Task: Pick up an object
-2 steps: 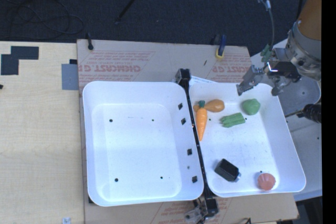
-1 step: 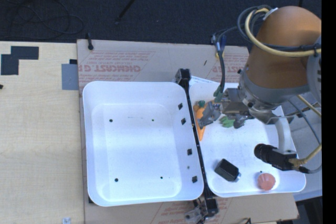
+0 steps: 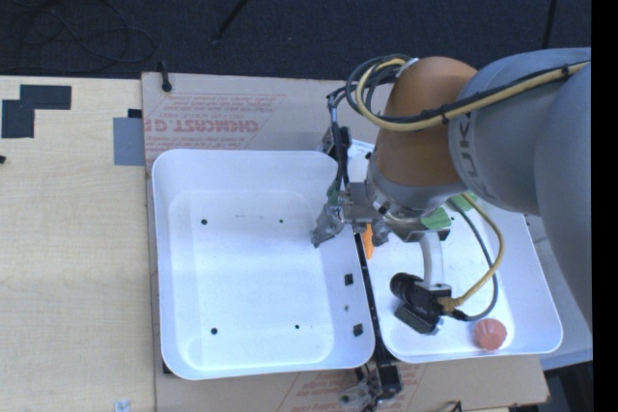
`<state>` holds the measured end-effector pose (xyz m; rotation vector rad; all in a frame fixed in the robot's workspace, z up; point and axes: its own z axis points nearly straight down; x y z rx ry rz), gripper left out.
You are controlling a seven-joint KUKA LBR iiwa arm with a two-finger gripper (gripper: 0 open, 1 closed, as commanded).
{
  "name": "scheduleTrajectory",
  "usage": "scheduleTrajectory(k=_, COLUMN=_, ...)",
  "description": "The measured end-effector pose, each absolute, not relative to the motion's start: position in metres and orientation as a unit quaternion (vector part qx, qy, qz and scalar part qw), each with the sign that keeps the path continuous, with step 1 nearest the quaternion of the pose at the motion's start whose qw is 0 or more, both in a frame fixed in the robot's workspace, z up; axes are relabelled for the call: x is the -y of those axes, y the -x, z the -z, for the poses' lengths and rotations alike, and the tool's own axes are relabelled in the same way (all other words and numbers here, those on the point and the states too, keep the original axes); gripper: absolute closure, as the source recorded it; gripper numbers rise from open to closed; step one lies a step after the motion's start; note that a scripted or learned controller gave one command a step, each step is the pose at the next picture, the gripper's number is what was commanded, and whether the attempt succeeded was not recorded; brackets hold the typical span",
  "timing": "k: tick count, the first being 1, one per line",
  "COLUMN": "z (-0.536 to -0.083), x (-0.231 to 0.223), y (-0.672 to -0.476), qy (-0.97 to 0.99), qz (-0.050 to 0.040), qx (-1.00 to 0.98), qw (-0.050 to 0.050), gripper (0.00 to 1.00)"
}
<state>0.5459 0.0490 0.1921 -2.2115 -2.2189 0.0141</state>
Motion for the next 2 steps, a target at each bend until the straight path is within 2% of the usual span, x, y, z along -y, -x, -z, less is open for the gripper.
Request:
scheduleTrajectory(k=1, z=-0.246, x=-0.046, y=-0.627, qy=0.706, qz=0.0014, qx=0.708, qw=-0.002, gripper=0.00)
scheduleTrajectory(k=2, z=-0.494, x=-0.035, y=-0.613, qy=0.706, qz=0.0057, qx=0.708, qw=-0.005, gripper=0.00)
